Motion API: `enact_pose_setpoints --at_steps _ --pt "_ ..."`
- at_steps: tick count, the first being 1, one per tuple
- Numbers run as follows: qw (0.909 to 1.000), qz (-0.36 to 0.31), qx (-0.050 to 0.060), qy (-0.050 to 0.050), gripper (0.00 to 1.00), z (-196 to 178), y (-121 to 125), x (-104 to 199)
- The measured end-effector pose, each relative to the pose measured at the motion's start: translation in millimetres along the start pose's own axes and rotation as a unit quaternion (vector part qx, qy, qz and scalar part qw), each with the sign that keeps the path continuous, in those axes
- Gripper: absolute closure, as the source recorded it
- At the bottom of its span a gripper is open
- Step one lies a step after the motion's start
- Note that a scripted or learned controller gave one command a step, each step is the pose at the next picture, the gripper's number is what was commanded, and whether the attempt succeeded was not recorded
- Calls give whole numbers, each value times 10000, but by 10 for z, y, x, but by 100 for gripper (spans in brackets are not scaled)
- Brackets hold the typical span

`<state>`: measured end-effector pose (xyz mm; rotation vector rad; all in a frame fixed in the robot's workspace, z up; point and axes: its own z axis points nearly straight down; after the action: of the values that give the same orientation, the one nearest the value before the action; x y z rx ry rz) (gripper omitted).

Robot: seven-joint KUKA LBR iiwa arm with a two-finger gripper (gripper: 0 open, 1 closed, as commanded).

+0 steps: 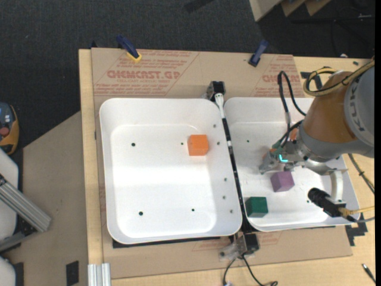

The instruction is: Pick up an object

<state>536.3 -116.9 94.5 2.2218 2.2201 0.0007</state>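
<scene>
Camera view: purple block (282,181) just below the claw (275,161); grip state unclear.

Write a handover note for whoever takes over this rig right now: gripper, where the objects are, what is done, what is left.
Gripper: low in the right bin, just left of and above the purple block; nothing seen between its fingers, and open or shut cannot be told.
Objects: purple block in the right bin, beside the gripper; green block near that bin's front left corner; orange block in the left bin, toward its right side.
Done: arm has reached into the right bin.
Left: nothing is lifted yet; every block sits on a bin floor. The purple block looks like the nearest candidate.
</scene>
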Motion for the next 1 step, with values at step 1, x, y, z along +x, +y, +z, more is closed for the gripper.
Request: enact_pose_setpoints --at_steps 1 --pt "10000 16 -2 -16 0 103 -17 -507"
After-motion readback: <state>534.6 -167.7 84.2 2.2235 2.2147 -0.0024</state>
